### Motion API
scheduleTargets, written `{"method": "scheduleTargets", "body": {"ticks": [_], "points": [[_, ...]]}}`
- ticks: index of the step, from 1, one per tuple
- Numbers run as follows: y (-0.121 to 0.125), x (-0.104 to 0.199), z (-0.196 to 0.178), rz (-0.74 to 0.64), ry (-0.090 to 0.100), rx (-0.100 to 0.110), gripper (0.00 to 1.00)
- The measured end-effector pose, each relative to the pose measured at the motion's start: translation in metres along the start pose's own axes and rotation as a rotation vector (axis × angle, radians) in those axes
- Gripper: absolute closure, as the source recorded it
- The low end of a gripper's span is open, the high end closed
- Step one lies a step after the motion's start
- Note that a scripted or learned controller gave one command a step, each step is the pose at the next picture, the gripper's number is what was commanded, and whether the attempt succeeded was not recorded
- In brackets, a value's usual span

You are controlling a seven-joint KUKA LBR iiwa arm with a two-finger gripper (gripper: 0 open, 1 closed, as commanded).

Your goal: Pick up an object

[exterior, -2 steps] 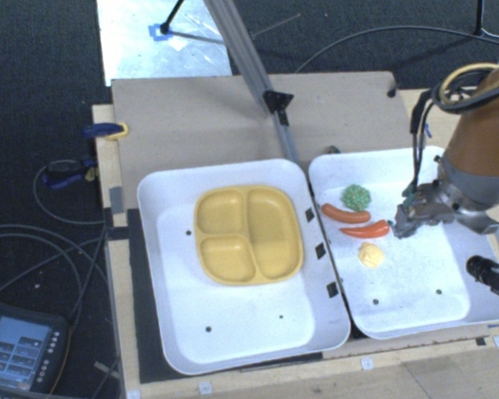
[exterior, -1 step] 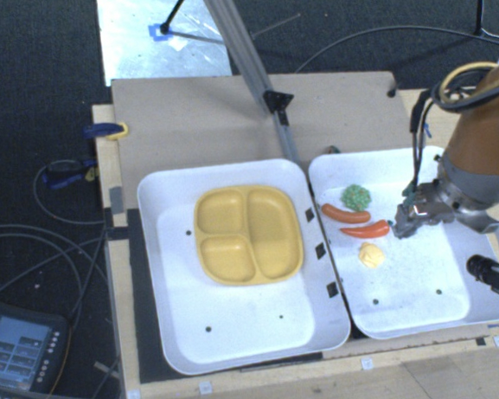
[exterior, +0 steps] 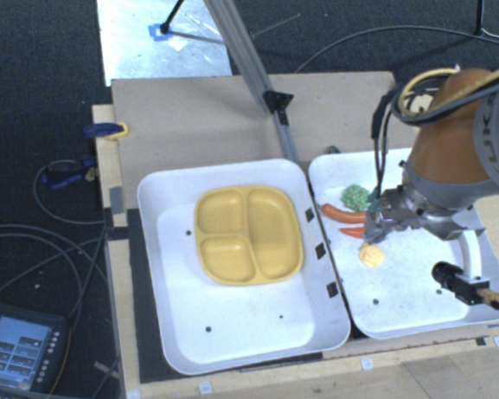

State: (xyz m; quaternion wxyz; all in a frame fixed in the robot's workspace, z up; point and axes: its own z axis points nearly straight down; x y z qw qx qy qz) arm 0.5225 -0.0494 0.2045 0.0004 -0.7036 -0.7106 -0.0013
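My gripper (exterior: 376, 229) hangs low over the right bin (exterior: 415, 306), near its left side. Just below its tips lies a small yellow piece (exterior: 372, 256). An orange sausage (exterior: 341, 213) and a shorter orange piece (exterior: 351, 232) lie immediately left of the tips. A green broccoli floret (exterior: 354, 197) sits just above them. I see nothing between the fingers.
The left bin (exterior: 183, 330) holds a yellow divided plate (exterior: 247, 234). A metal pole (exterior: 246, 56) slants across the bench behind the bins. Cables and a teach pendant (exterior: 15, 345) lie on the floor at left. A black cable connector (exterior: 454, 279) hangs over the right bin.
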Motion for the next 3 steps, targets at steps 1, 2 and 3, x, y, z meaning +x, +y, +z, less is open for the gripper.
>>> {"method": "scheduleTargets", "body": {"ticks": [1, 2, 3], "points": [[-0.006, 0.051, -0.016, -0.002, 0.000, -0.002, 1.00], [-0.014, 0.101, -0.028, -0.003, 0.000, -0.002, 1.00], [-0.016, 0.147, -0.020, -0.001, -0.001, 0.001, 1.00]]}}
